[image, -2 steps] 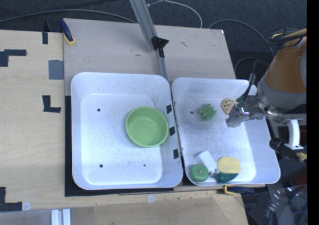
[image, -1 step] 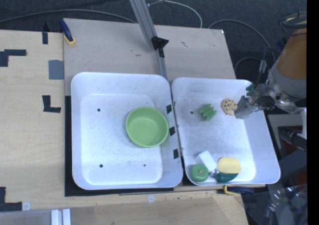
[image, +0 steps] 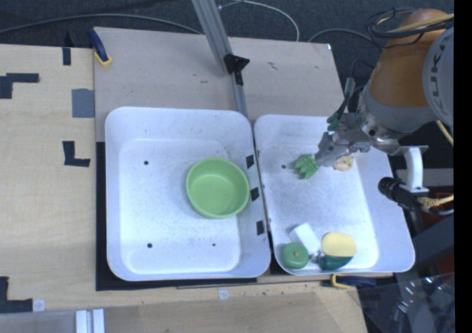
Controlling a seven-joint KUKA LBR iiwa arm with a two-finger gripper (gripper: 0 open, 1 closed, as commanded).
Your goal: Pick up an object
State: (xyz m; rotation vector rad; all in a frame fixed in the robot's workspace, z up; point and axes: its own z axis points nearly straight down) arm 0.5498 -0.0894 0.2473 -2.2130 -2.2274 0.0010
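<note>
The gripper (image: 330, 153) is seen low in the right bin (image: 383, 243), just beside a green toy (image: 307, 166); its finger state cannot be told. A green bowl (image: 217, 188) is set in the bin left of it.

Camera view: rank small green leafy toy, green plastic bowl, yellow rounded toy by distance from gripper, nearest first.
From the gripper:
1. Small green leafy toy, right bin, just beside it.
2. Yellow rounded toy, right bin's front corner.
3. Green plastic bowl, left bin.

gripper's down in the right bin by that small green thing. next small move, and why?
Probably a short shift toward the green toy, then close. The gripper sits low in the right bin, at the toy's right edge rather than centred over it, with a tan piece just beside it.
</note>
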